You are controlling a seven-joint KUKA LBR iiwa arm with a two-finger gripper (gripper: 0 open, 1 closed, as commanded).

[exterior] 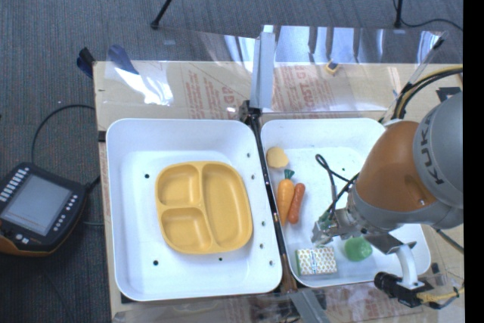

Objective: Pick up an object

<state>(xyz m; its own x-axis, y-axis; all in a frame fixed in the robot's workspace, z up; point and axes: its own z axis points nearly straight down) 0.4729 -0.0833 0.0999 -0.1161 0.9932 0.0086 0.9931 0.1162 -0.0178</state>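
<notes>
Two shallow white bins are being borne side by side on the bench. The left bin (125, 185) is being occupied by a yellow divided plate (204, 206) with three compartments, lying flat near its middle.

The right bin (333, 134) is being shared by several small things. A pale yellow rounded piece (277, 157) is lying near the upper left corner. Just below it, an orange toy carrot (284, 197) and a reddish-orange sausage-shaped piece (296, 203) are lying side by side, close together or touching. The long axes of both are running roughly from the far side of the bin toward the near side, the sausage-shaped piece being tilted slightly; the carrot's green top is pointing toward the far side. A small patterned white packet (317, 261) is lying flat near the near edge, and a green rounded object (358, 249) is sitting just to its right.

The gripper (334, 229) is being held low over the right bin, just beside the green object and above the packet. Whether anything is being pinched cannot be told, the wrist and orange band being in the way.
</notes>
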